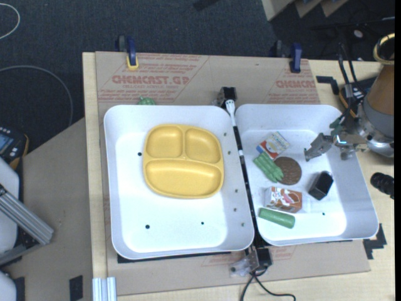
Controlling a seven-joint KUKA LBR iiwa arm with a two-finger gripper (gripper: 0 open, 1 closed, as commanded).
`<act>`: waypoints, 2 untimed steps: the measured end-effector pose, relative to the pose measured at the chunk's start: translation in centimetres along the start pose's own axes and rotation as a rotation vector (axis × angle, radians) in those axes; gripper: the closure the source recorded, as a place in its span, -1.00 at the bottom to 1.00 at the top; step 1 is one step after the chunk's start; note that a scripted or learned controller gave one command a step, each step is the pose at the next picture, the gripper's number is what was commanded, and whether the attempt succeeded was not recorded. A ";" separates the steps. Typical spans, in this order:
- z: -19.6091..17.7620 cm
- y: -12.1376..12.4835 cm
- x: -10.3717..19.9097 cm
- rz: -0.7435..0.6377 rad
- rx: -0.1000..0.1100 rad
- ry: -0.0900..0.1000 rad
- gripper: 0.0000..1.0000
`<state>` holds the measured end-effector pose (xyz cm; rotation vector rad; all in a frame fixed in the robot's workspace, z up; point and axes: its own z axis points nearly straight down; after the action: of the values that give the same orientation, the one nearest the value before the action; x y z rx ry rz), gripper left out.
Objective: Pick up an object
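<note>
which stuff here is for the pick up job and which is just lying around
For the job: gripper, black block, brown disc, green cylinder, snack packet, small carton, right bin.

Lying about: yellow plate, left bin, blue clamps.

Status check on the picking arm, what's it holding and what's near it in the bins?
Gripper open over the right bin, nothing between its fingers. Black block lies just below it, brown disc beside. Yellow tray sits in the left bin.

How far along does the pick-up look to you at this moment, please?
Nothing looks picked yet: the gripper hangs over the right bin with nothing between its fingers. The black block, brown disc, green cylinder and packets lie in that bin. Descending, closing and lifting remain.
</note>
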<state>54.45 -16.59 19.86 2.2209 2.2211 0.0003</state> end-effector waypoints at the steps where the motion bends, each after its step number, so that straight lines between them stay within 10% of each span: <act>1: 9.4 -4.2 1.5 0.005 -0.014 -0.003 -1.00; 2: 10.5 -5.7 2.4 0.003 -0.036 -0.021 -1.00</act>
<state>48.77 -14.24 9.39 2.1961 2.1891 0.0165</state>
